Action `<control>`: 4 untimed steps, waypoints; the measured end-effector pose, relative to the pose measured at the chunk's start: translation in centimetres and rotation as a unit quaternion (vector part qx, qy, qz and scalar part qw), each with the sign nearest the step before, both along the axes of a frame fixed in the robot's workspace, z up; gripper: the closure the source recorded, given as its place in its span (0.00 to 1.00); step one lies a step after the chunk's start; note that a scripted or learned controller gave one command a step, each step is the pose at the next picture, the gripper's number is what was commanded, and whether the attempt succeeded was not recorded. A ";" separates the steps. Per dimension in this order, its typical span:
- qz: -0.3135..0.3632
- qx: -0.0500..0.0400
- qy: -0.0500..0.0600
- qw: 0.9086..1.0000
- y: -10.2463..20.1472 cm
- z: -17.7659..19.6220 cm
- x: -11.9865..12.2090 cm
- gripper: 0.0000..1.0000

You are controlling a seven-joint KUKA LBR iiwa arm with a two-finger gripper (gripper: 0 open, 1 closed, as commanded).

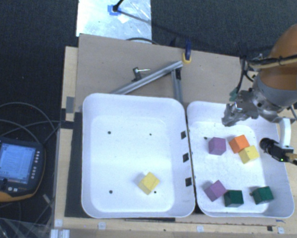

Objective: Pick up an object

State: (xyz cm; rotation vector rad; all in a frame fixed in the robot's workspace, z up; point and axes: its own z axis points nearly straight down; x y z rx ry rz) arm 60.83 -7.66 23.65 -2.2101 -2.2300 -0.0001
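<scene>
I hold the gripper [234,115] above the right bin's [281,207] far edge; I cannot tell its state. Nearest target: the purple block [217,145], just below it and apart. It looks light, rigid, flat-sided; I would grip two opposite faces squarely.

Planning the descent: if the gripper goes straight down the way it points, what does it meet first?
Probably bare floor of the right bin, near its far wall. The gripper hangs above and behind the purple block, which looks just off that line, though depth is unclear.
</scene>
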 end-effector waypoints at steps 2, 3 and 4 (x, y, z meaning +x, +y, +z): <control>0.001 0.001 0.000 1.000 10.8 1.1 -3.4 1.00; 0.001 0.001 0.000 1.000 16.8 0.0 -5.3 1.00; -0.003 0.000 -0.001 1.000 16.4 0.0 -5.2 0.00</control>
